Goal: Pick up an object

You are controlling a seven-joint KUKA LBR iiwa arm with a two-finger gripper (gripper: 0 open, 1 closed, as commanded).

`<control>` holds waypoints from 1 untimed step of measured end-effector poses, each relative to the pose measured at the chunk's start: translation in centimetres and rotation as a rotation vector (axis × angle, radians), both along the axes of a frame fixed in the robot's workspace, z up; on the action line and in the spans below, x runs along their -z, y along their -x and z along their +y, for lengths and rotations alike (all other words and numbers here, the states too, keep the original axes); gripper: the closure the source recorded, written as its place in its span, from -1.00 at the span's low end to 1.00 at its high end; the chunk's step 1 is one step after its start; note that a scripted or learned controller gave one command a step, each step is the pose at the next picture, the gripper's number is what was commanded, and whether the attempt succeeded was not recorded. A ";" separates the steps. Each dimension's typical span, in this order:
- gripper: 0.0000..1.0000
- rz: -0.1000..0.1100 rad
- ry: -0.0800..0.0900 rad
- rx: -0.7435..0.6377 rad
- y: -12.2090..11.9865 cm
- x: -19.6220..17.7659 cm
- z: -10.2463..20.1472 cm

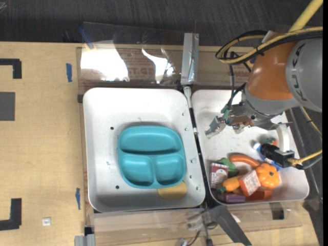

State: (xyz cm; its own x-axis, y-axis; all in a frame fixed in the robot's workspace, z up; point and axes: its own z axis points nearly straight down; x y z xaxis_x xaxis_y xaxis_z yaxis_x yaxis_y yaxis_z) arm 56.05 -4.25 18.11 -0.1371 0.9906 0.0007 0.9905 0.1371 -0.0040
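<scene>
Hanging over the upper part of the right bin (205,186), the gripper (221,124) points toward that bin's left wall, its fingers spread apart with nothing between them and nothing touching them. The toys (246,176) lie piled along the bin's near edge, well apart from the gripper: an orange pumpkin (268,175), small cartons and a curved orange piece. In the left bin (97,137) sits a teal divided tray (151,155), with a tan block (172,190) at its near edge.

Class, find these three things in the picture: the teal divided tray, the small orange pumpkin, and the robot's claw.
teal divided tray (151,155): camera view, on its middle ridge.
small orange pumpkin (268,175): camera view, on its rounded body.
claw (214,127): camera view, midway between the fingertips.
</scene>
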 end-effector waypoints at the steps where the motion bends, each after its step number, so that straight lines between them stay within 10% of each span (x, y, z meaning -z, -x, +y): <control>1: -1.00 0.005 0.000 0.048 5.2 7.5 -7.7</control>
